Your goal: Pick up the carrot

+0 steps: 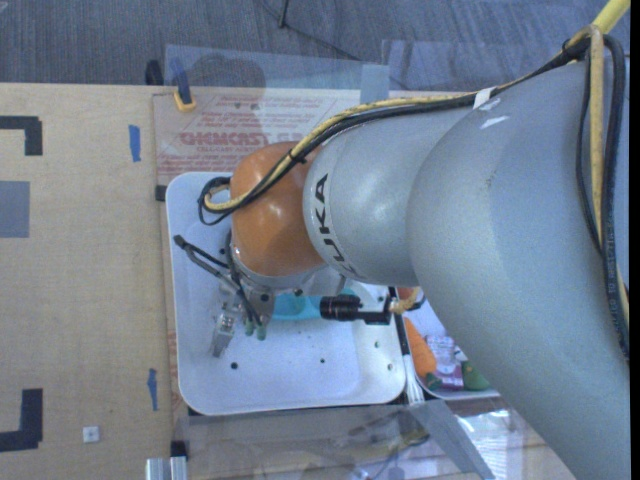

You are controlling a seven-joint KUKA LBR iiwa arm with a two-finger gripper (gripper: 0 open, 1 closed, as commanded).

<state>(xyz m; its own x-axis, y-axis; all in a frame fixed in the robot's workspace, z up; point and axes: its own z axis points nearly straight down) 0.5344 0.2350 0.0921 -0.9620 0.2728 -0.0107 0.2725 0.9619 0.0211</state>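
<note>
the grey arm (pixel 500 218) reaches in from the right, its thick body crossing the right bin, and its orange band (pixel 270 213) sits over the left bin (pixel 300 383). the gripper (pixel 235 328) hangs below the band, pointing down toward the left bin's floor; whether it is open or closed cannot be told, and nothing can be seen in its grasp. one carrot (pixel 423 356) lies in the right bin (pixel 470 393), just past the divider, partly hidden by the arm. one light blue object (pixel 293 306) lies in the left bin beside the gripper. two white bins rest on the tabletop (pixel 80 298). the arm reads "kuka" (pixel 321 216).
</note>
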